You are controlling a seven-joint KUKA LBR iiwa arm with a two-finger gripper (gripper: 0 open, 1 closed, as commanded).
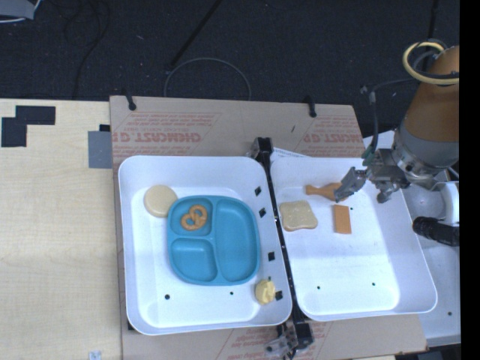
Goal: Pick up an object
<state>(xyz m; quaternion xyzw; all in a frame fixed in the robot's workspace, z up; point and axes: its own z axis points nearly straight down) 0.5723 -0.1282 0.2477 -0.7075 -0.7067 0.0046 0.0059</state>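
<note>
Right of centre, the tool (365, 184) hangs over the right bin's (375, 291) upper part, fingers spread, nothing between them. Just left of one fingertip lies an orange spatula-like piece (322, 191); below it sit a toast slice (298, 216) and an orange block (342, 219). The left bin (142, 291) holds a blue divided plate (225, 253) bearing a pretzel (195, 217).

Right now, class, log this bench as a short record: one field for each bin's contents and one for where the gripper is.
left bin: blue divided plate with a pretzel in one compartment; pale round biscuit beside the plate; small yellow lump near the bin's front right corner
right bin: slice of bread; orange block; orange piece
gripper: over the right bin, next to the orange piece
</note>
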